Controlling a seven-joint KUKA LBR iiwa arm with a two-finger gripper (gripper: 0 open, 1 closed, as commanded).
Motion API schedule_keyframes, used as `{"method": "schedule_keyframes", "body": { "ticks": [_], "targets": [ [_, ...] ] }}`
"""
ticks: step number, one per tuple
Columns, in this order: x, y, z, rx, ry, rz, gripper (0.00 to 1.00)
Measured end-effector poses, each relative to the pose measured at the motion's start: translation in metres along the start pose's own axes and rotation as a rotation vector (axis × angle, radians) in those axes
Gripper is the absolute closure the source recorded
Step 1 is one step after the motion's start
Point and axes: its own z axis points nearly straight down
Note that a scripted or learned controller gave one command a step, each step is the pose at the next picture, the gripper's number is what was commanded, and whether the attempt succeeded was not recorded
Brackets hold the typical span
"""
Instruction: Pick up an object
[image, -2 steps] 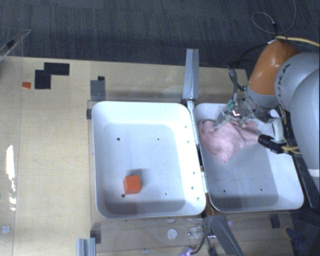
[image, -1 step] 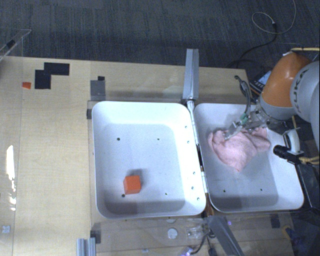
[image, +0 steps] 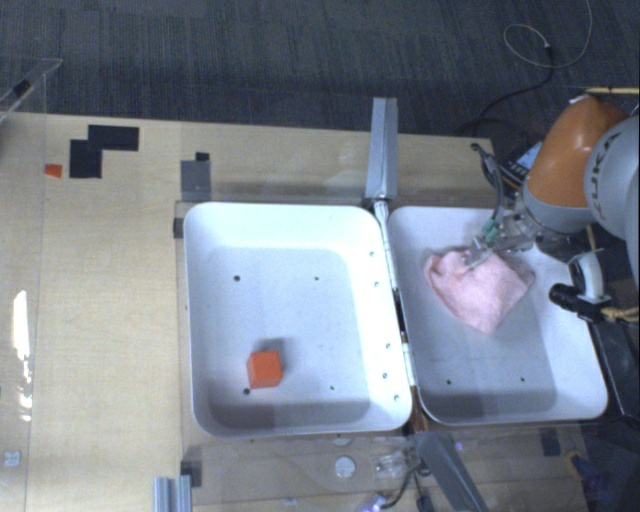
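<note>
A crumpled pink cloth (image: 478, 290) lies in the right bin (image: 560, 395), in its upper middle. My gripper (image: 492, 243) comes in from the right and sits at the cloth's upper right edge, touching or just above the fabric. The grey arm with its orange band (image: 562, 160) stands over the bin's far right corner. A small orange block (image: 265, 369) rests in the left bin (image: 300, 235), near its front left.
A metal divider post (image: 381, 150) rises between the two bins at the back. Black markers (image: 100, 148) and a small orange tag (image: 53, 171) lie on the bench at far left. Cables run behind the right bin.
</note>
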Motion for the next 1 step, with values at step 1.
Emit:
{"method": "schedule_keyframes", "body": {
  "ticks": [1],
  "targets": [
    [0.0701, 0.0462, -0.0833, 0.008, 0.007, -0.314, 1.0]
  ]
}}
